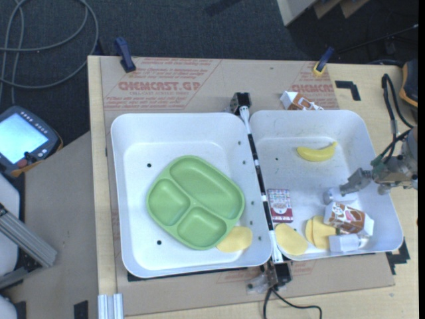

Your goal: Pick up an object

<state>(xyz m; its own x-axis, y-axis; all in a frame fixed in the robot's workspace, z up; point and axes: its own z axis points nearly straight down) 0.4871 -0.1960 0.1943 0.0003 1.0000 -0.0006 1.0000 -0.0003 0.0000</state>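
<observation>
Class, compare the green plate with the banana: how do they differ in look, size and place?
The green plate is broad, flat and split into three compartments; the banana is slim and curved. The plate is far larger. The plate lies in the left bin, the banana in the right bin. Both rest on white bin floors.

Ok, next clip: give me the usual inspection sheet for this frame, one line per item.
Surface: cardboard-covered bench bearing a left bin and a right bin, side by side.
Job's things: left bin holds a green divided plate and a yellow piece at the plate's near edge; right bin holds a banana, a red-and-white packet, yellow pieces and a brown-and-white carton.
Clutter: a small carton on the bench behind the right bin.
Grippers: gripper low over the right bin, above the brown-and-white carton; nothing seen held.
Cables: grey cable looped on the floor.
Surroundings: dark carpet, handheld screen at left.
</observation>
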